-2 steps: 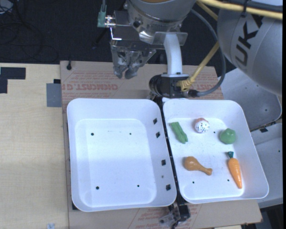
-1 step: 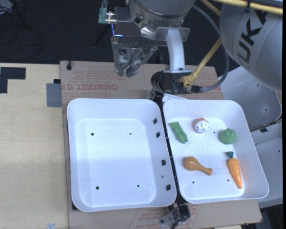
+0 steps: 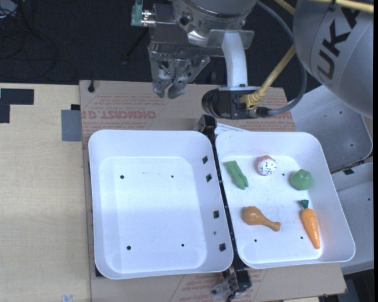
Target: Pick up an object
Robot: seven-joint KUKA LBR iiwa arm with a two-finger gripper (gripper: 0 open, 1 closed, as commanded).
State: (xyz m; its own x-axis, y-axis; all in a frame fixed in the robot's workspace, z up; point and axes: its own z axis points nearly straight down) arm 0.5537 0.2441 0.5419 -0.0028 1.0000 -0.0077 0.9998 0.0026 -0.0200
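The right bin (image 3: 331,168) holds several small toy foods. A green pod-shaped piece (image 3: 236,173) lies near its left wall. To its right sit a white speckled ball (image 3: 267,166) and a round green piece (image 3: 300,179). A brown drumstick (image 3: 260,218) lies lower in the bin, with an orange carrot (image 3: 310,226) to its right. My gripper (image 3: 171,87) hangs high over the cardboard behind the left bin, far from every object. Its fingers point down close together with nothing between them.
The left bin (image 3: 97,168) adjoins the right bin along a black hinge strip (image 3: 215,187). Both bins rest on a cardboard sheet (image 3: 126,109) on the pale bench. The grey arm (image 3: 340,36) fills the upper right.
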